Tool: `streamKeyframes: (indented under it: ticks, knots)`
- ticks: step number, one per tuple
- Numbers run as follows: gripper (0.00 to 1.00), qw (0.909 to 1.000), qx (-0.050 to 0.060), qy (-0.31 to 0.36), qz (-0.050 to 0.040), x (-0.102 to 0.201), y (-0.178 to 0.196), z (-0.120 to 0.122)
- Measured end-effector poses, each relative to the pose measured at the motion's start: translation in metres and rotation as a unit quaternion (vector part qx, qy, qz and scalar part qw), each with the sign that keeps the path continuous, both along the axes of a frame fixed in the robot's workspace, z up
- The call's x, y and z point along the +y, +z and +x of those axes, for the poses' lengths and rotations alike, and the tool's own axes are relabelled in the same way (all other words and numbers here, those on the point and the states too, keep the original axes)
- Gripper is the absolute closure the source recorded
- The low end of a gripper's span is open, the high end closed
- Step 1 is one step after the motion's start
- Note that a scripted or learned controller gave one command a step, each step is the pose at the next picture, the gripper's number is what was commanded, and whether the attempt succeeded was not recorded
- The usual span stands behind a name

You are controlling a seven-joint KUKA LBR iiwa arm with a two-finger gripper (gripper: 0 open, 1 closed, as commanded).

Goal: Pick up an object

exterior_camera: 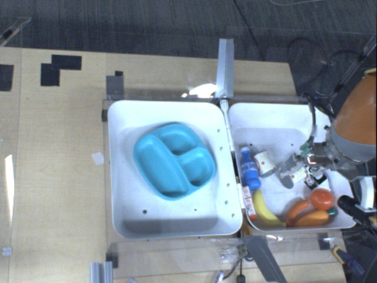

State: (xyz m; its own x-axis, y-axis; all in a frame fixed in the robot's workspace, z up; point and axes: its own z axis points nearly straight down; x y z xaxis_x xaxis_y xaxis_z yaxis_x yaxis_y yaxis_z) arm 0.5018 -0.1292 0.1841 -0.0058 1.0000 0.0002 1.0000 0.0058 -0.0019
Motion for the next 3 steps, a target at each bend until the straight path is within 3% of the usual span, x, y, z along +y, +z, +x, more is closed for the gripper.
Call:
streamKeyframes:
  ticks: [1, 2, 3]
  knots:
    - [0.00, 0.9981, -0.019, -0.058, -0.0043, -0.054, -0.066, 0.031]
    - [1.00, 0.9983, -0.019, -0.054, -0.0012, -0.049, -0.055, 0.034]
    - [1.00, 0.9979, -0.002, -0.064, -0.0005, -0.008, 0.038, 0.082]
